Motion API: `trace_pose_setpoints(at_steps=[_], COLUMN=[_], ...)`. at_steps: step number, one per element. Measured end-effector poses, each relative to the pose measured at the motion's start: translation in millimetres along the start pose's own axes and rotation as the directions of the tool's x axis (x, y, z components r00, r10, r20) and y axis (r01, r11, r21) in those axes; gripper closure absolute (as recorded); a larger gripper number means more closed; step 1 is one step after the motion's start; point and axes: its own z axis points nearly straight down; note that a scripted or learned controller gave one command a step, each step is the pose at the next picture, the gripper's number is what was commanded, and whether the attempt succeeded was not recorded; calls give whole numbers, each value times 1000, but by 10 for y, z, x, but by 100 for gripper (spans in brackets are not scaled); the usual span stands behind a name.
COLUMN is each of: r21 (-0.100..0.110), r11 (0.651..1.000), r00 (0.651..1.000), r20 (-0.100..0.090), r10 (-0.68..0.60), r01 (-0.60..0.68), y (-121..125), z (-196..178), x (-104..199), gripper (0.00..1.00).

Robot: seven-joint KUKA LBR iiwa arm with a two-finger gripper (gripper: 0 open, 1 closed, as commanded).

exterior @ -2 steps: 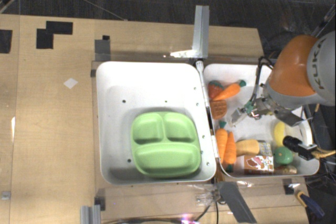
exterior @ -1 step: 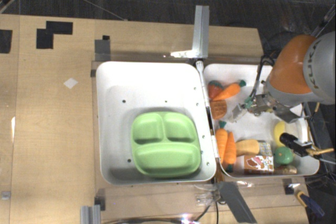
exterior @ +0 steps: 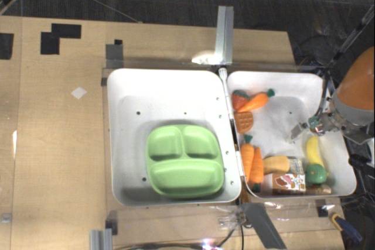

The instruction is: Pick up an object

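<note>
My gripper [exterior: 306, 127] hangs over the right side of the right bin [exterior: 275, 77], open, with nothing between its fingers. A yellow banana [exterior: 314, 149] lies just below it, and a green ball [exterior: 316, 174] sits below the banana. A carrot [exterior: 256, 102] with a green top lies at the bin's upper left, beside a red-orange piece [exterior: 238, 100] and a ridged orange piece [exterior: 244, 121]. Two more carrots [exterior: 252, 164] stand along the left wall. A tan block [exterior: 276, 164] and a brown-red packet [exterior: 289, 182] lie near the front wall.
The left bin [exterior: 164, 78] holds a green divided plate [exterior: 184, 160] near its front. A metal post [exterior: 225, 35] rises behind the seam between the bins. The arm's orange band [exterior: 358, 88] sits at the right edge, over the right bin's rim.
</note>
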Motion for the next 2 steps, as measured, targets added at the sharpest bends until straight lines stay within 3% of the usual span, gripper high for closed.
trace_pose_setpoints(at_steps=[1, 2], r21=[-7, -6], r11=[1000, 1000], r00=[1000, 1000], r20=[3, 2], r10=[2, 2], r01=[-2, -2], y=[18, 17], z=[-119, -118], x=[-11, -12], gripper=[100, 0])
